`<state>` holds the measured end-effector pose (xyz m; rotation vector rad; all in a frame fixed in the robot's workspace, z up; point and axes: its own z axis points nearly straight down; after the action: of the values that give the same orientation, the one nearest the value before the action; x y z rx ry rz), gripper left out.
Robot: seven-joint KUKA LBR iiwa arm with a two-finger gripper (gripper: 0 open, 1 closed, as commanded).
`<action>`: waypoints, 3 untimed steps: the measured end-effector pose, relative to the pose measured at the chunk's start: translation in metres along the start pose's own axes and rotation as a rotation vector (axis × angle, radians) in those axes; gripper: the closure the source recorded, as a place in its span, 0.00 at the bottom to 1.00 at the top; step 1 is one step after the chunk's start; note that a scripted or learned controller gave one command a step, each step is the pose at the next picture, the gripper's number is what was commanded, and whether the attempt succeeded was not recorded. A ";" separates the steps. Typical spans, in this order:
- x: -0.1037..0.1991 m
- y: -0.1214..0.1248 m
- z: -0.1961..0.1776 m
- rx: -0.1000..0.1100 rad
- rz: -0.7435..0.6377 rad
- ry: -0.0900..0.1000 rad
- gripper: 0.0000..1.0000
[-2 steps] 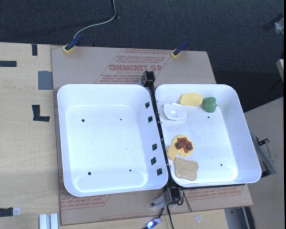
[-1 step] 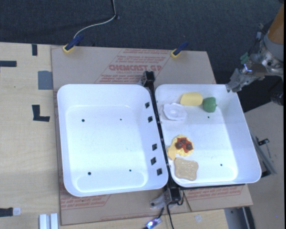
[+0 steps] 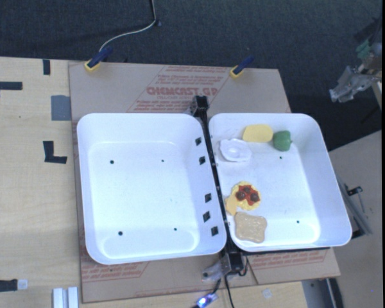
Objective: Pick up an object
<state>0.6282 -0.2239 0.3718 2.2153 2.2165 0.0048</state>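
The right bin (image 3: 308,191) holds several small items. A yellow lump (image 3: 257,133) and a green ball-like piece (image 3: 282,140) lie side by side near its far edge. A white ruffled piece (image 3: 235,151) sits just left of them by the divider. Nearer the front lie a yellow piece with red spots (image 3: 244,197) and a tan toast-like slab (image 3: 250,227). My gripper (image 3: 346,90) hangs at the far upper right, outside the bins and over the dark floor, well away from every item. It is small and blurred.
The left bin (image 3: 141,185) sits beside the right one on a cardboard sheet (image 3: 179,88) held by yellow and blue clamps (image 3: 97,59). A cable (image 3: 151,11) runs across the dark floor behind. Black clips line the divider (image 3: 208,172) between the bins.
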 end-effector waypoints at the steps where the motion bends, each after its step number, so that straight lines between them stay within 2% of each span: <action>1: 0.000 0.001 -0.129 -0.008 -0.002 -0.003 1.00; 2: 0.000 0.014 -0.166 0.003 -0.001 0.000 1.00; 3: 0.079 -0.044 -0.043 0.022 -0.005 0.009 1.00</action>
<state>0.5841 -0.1450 0.4142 2.2252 2.2373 -0.0099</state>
